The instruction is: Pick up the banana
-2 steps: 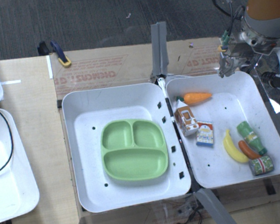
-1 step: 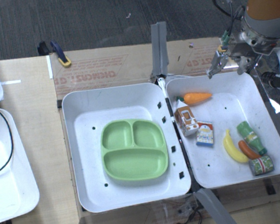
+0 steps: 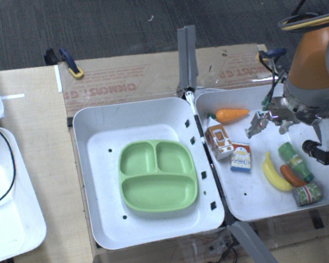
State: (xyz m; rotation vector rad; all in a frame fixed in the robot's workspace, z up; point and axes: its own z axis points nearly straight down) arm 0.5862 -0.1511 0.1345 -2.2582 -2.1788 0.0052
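Yellow curved banana (image 3: pixel 273 173) below the metal end effector (image 3: pixel 257 126), fingers spread, nothing between them.

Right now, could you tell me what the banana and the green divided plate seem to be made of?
Banana: probably moulded plastic, a toy; its yellow is uniform and slightly glossy, though real fruit can't be excluded. Green divided plate: apparently plastic, matte to satin; one even pale green with soft rounded ridges.
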